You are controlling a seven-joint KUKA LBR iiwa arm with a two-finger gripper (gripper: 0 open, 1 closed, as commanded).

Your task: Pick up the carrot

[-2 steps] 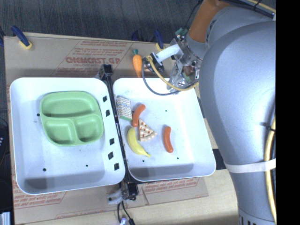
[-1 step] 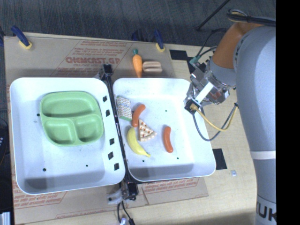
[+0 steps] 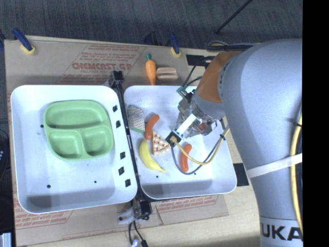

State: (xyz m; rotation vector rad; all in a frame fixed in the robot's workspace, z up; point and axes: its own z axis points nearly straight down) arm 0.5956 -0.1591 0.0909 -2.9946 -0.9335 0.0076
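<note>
The carrot (image 3: 150, 71), orange with a green top, lies on the cardboard just behind the right bin's (image 3: 221, 174) far rim, outside both bins. My gripper (image 3: 192, 116) hangs over the middle of the right bin, to the right of and nearer than the carrot, well apart from it. The grey wrist covers most of the gripper from above. Nothing shows held in it.
A small bun (image 3: 166, 74) lies right of the carrot. The right bin holds a checkered cloth piece (image 3: 135, 116), two sausages (image 3: 151, 126) (image 3: 185, 157), a pizza slice (image 3: 160, 144) and a banana (image 3: 149, 157). A green divided plate (image 3: 78, 128) sits in the left bin (image 3: 31, 184).
</note>
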